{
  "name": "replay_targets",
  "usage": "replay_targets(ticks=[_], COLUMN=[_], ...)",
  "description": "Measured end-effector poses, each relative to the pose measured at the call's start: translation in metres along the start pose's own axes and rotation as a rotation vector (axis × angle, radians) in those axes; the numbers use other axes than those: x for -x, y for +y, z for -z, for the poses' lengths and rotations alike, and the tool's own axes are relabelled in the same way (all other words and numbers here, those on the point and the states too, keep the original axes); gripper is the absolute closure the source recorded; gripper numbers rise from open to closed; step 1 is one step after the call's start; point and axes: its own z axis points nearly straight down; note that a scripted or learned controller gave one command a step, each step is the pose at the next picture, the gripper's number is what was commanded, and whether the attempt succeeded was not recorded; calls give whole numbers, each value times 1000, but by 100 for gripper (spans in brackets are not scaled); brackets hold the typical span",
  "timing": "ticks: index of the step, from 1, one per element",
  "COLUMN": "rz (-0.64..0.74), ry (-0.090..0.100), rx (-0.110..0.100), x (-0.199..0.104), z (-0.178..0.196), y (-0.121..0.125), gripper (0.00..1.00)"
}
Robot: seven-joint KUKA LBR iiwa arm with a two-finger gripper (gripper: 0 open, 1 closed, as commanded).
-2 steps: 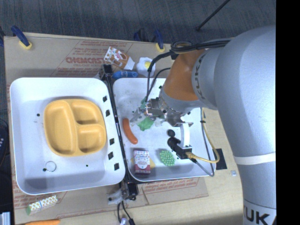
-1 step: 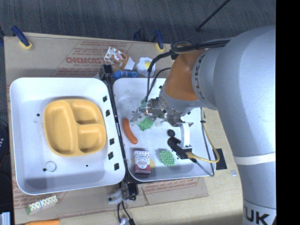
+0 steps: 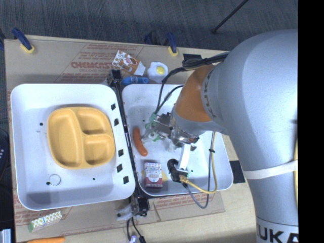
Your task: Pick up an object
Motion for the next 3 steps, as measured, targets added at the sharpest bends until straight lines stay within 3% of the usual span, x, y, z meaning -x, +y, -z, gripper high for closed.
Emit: replay_targets(ticks=[1,2,3], rz=[352,355,472], ry=[-1,-2,-1], rx=[5,3,5], x=[-19,-19,-70], z=[1,11,101], y=[45,45,-5], gripper=[0,100,100])
